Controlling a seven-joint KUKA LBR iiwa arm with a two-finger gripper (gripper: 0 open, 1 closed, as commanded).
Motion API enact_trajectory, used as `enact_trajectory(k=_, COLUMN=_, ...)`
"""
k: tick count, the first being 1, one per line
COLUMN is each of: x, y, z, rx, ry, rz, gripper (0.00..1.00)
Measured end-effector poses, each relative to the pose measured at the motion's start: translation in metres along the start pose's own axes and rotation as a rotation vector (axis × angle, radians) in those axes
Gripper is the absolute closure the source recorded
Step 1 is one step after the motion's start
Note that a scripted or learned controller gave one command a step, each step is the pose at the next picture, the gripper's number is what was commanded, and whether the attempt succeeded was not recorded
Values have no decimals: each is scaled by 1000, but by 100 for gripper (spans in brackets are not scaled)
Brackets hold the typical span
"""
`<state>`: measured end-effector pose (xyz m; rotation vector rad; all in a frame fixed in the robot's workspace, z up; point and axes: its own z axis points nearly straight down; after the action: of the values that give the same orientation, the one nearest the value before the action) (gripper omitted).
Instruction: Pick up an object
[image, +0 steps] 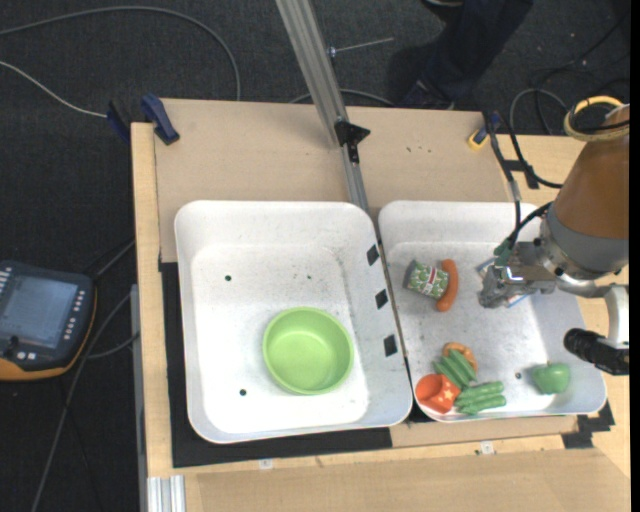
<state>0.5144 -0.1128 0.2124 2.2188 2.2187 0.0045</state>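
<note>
The right bin (420, 222) holds a green-labelled can (427, 279) lying beside an orange carrot (450, 284) near its middle. At the front sit an orange pepper (434, 391), a green bean pod (480, 398), another green-and-orange vegetable (457, 363) and a green pepper (550, 378). My gripper (497, 287) hangs over the right part of this bin, right of the carrot, with nothing seen between its fingers. Whether it is open or shut is hidden from this angle.
The left bin (210, 235) holds a lime green bowl (307, 349). A metal pole (318, 75) slants down to the gap between the bins. A teach pendant (40, 317) lies left of the bench. Blue clamps (158, 118) grip the bench's back edge.
</note>
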Motion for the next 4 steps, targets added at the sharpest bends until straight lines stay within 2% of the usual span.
enact_trajectory(k=1, x=0, y=1, z=-44, rx=0, ry=0, rz=0, gripper=100)
enact_trajectory(k=2, x=49, y=4, z=-30, rx=5, ry=2, rz=-4, gripper=100)
enact_trajectory(k=4, x=151, y=-5, z=-16, rx=5, ry=2, rz=-4, gripper=100)
